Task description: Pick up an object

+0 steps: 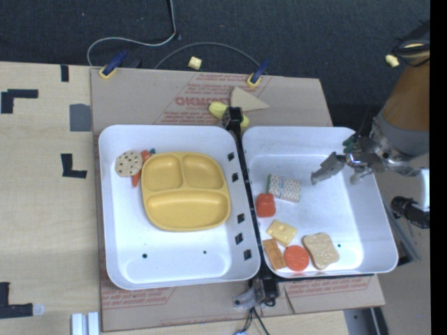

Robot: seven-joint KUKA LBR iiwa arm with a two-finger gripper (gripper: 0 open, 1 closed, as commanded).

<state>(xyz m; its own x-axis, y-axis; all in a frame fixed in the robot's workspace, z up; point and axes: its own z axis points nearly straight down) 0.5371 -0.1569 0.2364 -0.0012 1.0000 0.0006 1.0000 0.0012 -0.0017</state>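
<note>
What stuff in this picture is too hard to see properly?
- Gripper: fingers too small and blurry in the camera view to tell open from shut.
- Arm: cut off by the right edge.
- Carrot: partly hidden behind the cookie and yellow plate.
- Patterned packet: print too small to read.

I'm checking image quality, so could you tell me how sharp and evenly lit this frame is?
Camera view: soft overall, the small foods blurry at their edges; light even, the right bin bright without harsh glare; a faint shadow under the yellow tray; the gripper looks blurred.
</note>
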